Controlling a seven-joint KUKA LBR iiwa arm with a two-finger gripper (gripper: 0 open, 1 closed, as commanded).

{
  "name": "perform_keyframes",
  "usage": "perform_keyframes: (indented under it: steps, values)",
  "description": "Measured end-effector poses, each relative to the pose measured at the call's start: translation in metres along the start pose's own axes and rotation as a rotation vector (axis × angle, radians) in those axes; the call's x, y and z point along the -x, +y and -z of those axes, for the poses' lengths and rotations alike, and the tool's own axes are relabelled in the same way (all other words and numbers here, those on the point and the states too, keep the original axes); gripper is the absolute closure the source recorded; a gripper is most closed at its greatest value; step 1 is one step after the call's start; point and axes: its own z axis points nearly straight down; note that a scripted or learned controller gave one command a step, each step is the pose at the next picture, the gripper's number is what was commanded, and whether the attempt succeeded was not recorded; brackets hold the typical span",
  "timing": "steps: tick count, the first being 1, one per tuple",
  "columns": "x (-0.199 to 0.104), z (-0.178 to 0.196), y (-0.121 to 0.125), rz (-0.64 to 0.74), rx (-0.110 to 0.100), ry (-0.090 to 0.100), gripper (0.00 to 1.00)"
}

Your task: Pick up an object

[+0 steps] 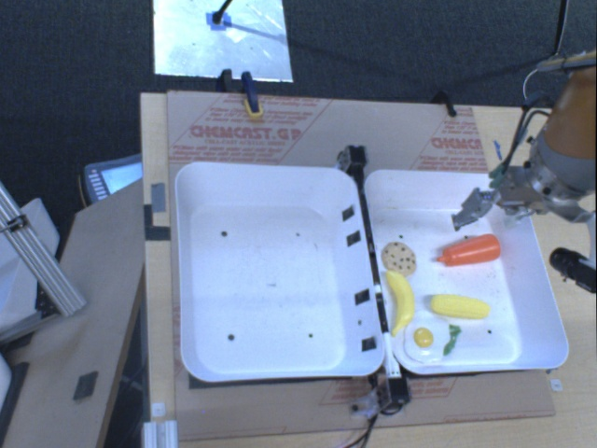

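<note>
- Carrot (pixel 470 249), orange and lying crosswise in the right bin (pixel 536 278), looks the likeliest target: it is the thing nearest the gripper (pixel 474 208), which hangs just above and behind it.
- Jaw state I cannot tell; the fingertips are too small and blurred.
- To grasp well, I would centre over the carrot's thick middle and close across its narrow width.
- Cookie (pixel 398 257), banana (pixel 402 299), corn cob (pixel 459 306) and fried egg (pixel 423 338) lie apart, leaving room.
- Left bin (pixel 201 194) plays no part.

You have a shiny foil sheet (pixel 222 24) behind the table (pixel 159 138) (a yellow-handled clamp (pixel 250 97) at its edge), and a tablet (pixel 110 179) at left.
</note>
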Motion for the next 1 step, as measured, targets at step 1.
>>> perform_keyframes:
  steps: [1]
  values:
    - [-0.0356, 0.0989, 0.0385, 0.007, 0.014, -0.001, 0.00]
